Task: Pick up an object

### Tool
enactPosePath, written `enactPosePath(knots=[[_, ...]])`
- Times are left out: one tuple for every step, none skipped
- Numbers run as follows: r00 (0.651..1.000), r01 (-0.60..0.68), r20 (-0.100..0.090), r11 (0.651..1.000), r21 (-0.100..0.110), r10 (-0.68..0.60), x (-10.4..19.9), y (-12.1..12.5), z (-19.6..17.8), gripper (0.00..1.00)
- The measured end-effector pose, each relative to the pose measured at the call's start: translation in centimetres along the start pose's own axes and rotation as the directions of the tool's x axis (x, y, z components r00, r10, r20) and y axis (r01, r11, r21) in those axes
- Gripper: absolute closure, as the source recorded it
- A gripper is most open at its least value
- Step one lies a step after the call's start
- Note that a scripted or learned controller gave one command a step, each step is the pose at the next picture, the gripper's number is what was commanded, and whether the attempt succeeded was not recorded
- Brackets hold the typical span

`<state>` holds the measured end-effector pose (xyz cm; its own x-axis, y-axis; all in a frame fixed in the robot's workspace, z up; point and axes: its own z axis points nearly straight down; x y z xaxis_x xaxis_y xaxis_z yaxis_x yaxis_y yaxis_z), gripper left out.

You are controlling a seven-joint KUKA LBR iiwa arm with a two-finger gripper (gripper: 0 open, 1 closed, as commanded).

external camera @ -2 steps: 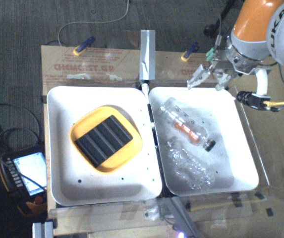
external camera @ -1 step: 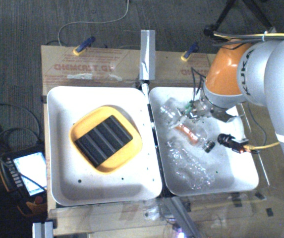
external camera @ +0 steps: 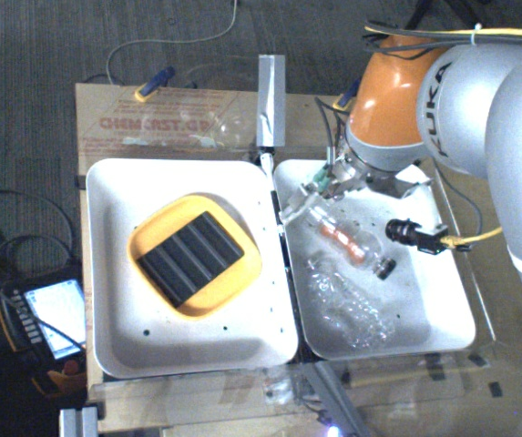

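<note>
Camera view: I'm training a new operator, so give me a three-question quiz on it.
1. True or false: the yellow tray lies in the right bin.
2. Which bin holds the clear bottle? A) left B) right
3. Fill in: the band above the arm's wrist is ____.

Key: 1 false, it lies in the left bin; 2 B; 3 orange.

"KUKA" on arm [external camera: 479, 107], faint red cardboard [external camera: 151, 126] print unreadable
</note>
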<state>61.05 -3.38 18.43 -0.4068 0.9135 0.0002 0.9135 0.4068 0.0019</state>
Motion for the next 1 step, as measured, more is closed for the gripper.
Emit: enactPosePath(knots=[[0.974, 0.226, -0.002, 0.974, 0.001, -0.226, 3.14, -1.66, -0.15, 0.0]])
